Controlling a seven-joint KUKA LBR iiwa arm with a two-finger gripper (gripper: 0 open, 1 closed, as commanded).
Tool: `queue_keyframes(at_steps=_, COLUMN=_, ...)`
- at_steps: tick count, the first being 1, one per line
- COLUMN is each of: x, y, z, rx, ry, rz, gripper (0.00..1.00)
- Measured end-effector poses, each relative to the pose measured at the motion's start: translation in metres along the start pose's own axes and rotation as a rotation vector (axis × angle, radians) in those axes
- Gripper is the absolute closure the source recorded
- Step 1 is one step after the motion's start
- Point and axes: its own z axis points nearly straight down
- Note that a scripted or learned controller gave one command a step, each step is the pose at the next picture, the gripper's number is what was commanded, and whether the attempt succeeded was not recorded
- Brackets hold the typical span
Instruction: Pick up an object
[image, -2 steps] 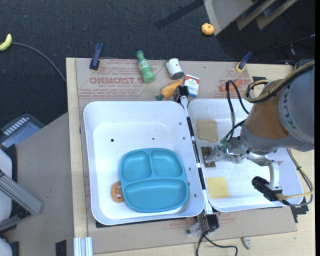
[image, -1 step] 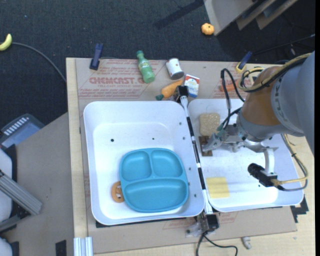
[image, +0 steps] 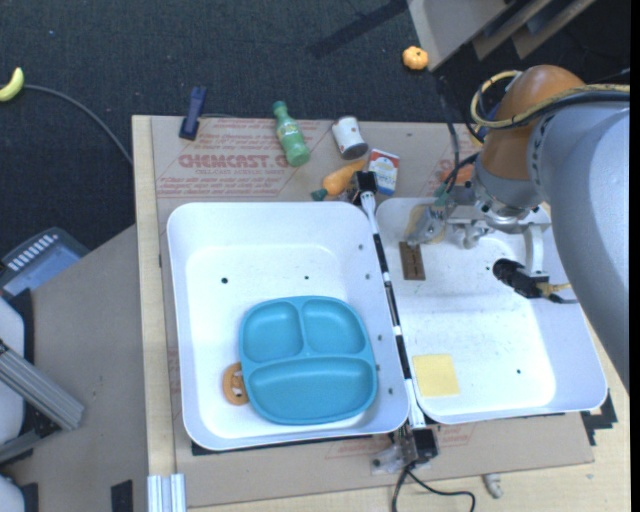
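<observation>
My gripper (image: 447, 228) hangs over the far left corner of the right bin (image: 560, 390), reaching in from the right. Just below it, a small brown rectangular block (image: 412, 262) lies flat on the bin floor, apart from the gripper. A yellow square pad (image: 436, 375) lies near the same bin's front left. The left bin (image: 200, 250) holds a blue divided plate (image: 308, 358), with a small brown pretzel-shaped piece (image: 234, 384) tucked at the plate's left edge.
Behind the bins, on the board, lie a green bottle (image: 290, 135), a small can (image: 348, 137), an orange carrot-like piece (image: 340, 180), a small printed box (image: 383, 170) and a blue marker (image: 192, 112). A black strip (image: 385, 290) runs between the bins.
</observation>
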Motion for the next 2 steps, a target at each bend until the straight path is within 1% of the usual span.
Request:
queue_keyframes(at_steps=1, x=0.017, y=0.0, z=-0.001, rx=0.002, ry=-0.002, rz=0.0, gripper=0.0)
queue_keyframes(at_steps=2, x=0.005, y=0.0, z=0.0, rx=0.0, ry=-0.002, rz=0.0, gripper=0.0)
